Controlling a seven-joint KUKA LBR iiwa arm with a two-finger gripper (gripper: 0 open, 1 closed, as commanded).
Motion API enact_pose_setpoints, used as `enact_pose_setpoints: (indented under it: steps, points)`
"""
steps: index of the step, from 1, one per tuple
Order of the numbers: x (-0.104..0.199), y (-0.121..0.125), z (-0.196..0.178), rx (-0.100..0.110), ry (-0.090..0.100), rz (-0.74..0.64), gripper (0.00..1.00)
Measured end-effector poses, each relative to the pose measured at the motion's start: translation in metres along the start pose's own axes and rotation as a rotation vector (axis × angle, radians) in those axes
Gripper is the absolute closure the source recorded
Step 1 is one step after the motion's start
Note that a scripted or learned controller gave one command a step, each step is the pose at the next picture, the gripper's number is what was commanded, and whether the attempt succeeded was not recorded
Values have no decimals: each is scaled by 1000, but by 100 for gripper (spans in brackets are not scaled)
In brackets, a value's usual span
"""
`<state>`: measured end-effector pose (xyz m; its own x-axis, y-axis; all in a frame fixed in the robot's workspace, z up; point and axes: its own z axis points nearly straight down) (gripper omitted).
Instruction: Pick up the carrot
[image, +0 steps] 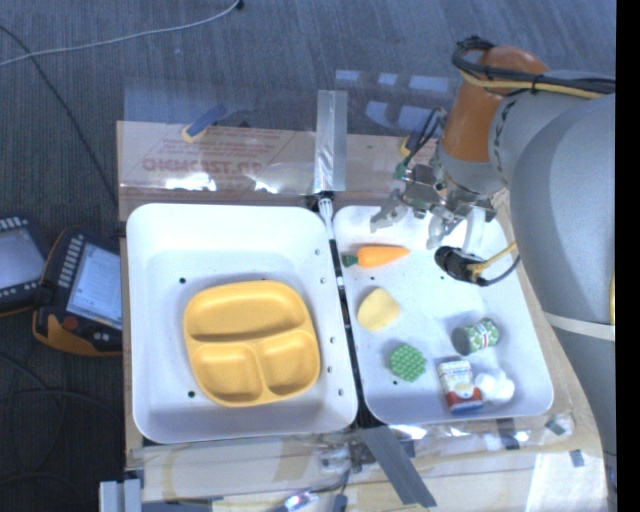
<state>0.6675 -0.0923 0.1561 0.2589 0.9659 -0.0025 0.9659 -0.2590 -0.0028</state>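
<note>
An orange carrot (380, 256) with a green stem end lies on its side near the back left of the right bin (520, 330). My gripper (410, 226) hangs just above and behind it, at the bin's back edge. Its two fingers (385, 216) are spread apart, with nothing between them. The carrot sits a little to the front left of the fingertips, apart from them.
A pale yellow lump (378, 309), a green round piece (407, 361), a small green can (479, 336) and a red-and-white pack (458, 385) lie in the right bin. A yellow divided tray (251, 340) sits in the left bin (160, 250). A black cable loop (462, 264) hangs by the gripper.
</note>
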Motion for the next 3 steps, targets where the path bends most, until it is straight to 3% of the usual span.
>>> enact_pose_setpoints:
  steps: [1,2,3]
  points:
    - [-66,-38,-50,-1,-1,-144,0]
    - [-66,-38,-58,1,-3,-144,100]
    - [-66,-38,-58,1,-3,-144,0]
